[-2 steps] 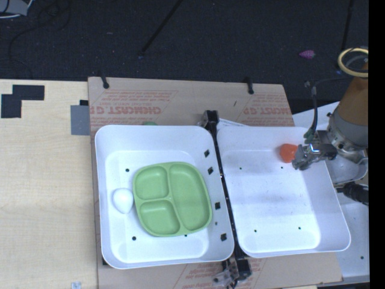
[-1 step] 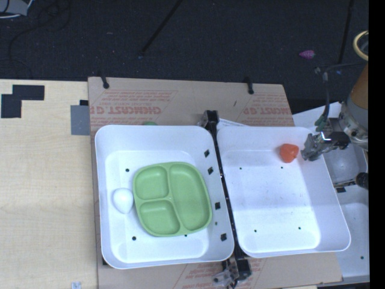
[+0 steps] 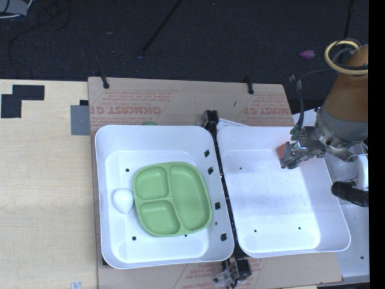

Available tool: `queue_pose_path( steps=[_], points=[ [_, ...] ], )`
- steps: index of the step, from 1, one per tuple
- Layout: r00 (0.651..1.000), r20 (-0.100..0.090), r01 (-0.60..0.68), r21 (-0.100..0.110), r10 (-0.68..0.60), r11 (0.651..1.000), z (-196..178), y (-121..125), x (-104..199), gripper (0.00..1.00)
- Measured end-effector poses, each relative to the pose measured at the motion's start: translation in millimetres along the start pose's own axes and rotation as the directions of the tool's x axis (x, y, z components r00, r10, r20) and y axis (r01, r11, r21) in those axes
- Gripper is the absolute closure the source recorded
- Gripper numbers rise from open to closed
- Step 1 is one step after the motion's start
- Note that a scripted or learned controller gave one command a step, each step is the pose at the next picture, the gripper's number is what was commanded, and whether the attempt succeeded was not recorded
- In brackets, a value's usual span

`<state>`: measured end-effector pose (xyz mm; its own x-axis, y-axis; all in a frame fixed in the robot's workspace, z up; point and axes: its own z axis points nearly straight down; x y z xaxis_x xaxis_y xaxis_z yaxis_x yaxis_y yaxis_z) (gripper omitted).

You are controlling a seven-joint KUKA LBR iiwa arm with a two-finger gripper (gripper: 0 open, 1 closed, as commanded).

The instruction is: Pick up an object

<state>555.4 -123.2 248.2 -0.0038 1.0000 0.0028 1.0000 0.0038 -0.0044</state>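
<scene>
Arm over the right bin, plate and egg in the left.
From above: the gripper (image 3: 291,156) hangs over the right bin's (image 3: 283,233) far edge, jaw state unclear; a green divided plate (image 3: 172,198) and white egg (image 3: 123,200) touch in the left bin (image 3: 114,149).

- Left shallow plastic bin (image 3: 111,161): white, with small dark marks on the floor.
- Right shallow plastic bin (image 3: 277,221): white, with faint grey speckling and small dark marks.
- Three-compartment plastic plate (image 3: 171,198), left bin: light green throughout.
- Small egg-shaped object (image 3: 123,200), left of the plate: white.
- Cardboard sheet (image 3: 180,104) under both bins: brown, red printed lettering.
- Bench surface (image 3: 42,185), left: pale wood grain, with black and grey patches at the far side.
- Arm (image 3: 349,95), right: orange band above grey wrist.
- Gripper (image 3: 291,157): dark grey, with a small red-orange patch.
- Floor covering (image 3: 180,29), far side: black.
</scene>
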Motion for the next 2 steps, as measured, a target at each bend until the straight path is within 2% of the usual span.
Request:
queue_pose_path(
  steps=[2],
  points=[
    [1.000, 0.001, 0.001, -0.001, -0.001, 1.000, -8, -5, 111, 1.00]
  ],
)
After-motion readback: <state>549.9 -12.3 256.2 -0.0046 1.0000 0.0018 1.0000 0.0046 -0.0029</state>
